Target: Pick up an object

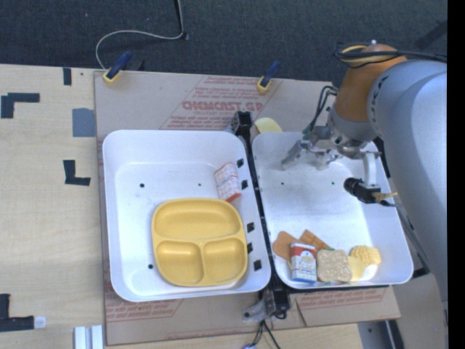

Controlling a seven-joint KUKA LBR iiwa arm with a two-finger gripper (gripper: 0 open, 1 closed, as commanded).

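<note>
I see the gripper [311, 153] over the far end of the right bin [320, 202], well apart from the can [303, 261] at that bin's near edge. Its jaws I cannot tell. Beside the can lie bread [333, 265] and corn [365, 259].

A pale wooden worktop [43, 217] carries a brown cardboard sheet [182, 97] with red print, fixed by two blue and yellow clamps [116, 67]. Behind it lies dark carpet floor [254, 13], crossed by a thin black cable [174, 9].
</note>
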